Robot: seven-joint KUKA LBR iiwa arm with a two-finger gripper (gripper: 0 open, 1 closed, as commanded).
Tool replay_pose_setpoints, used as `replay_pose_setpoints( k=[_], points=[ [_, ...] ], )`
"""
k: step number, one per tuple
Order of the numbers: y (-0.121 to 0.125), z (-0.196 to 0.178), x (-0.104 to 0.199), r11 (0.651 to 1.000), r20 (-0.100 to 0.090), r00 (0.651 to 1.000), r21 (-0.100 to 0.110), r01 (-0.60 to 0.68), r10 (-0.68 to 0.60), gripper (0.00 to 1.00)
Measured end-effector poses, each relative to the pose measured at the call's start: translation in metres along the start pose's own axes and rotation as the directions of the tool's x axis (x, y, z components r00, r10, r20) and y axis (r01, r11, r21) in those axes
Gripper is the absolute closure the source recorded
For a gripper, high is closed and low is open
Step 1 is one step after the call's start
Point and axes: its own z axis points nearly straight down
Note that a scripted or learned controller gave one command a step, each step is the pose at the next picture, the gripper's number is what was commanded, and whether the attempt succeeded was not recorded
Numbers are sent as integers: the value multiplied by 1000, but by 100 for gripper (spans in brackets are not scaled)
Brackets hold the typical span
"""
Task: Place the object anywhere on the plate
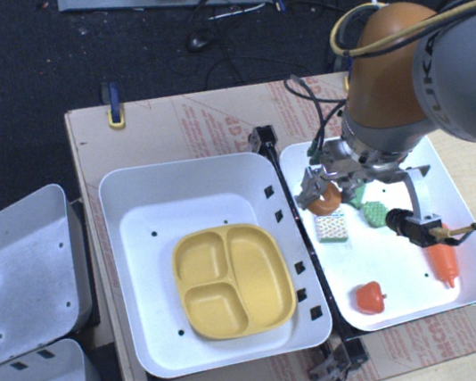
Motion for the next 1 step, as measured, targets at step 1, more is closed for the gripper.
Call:
replay_pose_setpoints(
  k=[1],
  points=[
    [-15, -11, 49, 1000, 0, 1000, -2, 1, -1, 100]
  ],
)
